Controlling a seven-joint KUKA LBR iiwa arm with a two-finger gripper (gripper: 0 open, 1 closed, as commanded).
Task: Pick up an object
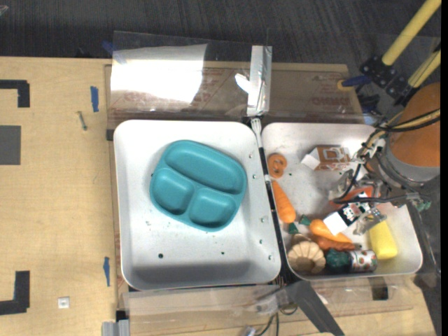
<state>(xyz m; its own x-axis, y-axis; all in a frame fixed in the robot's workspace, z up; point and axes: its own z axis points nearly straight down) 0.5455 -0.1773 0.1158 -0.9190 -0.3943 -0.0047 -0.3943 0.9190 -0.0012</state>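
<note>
Gripper (pixel 355 205) is hanging low over the right bin (pixel 301 135), its tip lost in wiring and clutter; jaw state impossible to tell. Toy carrot (pixel 283 200) is lying beside the bin's left wall. Teal tray (pixel 198 183) is sitting in the left bin (pixel 133 208).

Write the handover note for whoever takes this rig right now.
Pincer: low over the right bin, among the clutter; its wiring hides whether it grips anything.
Things: right bin holds a carrot, a yellow block, an orange disc, a tan shell-like piece and more toys. Left bin holds a teal tray.
Done: arm has reached into the right bin.
Left: no lift seen yet; confirm a grasp, then raise it.
</note>
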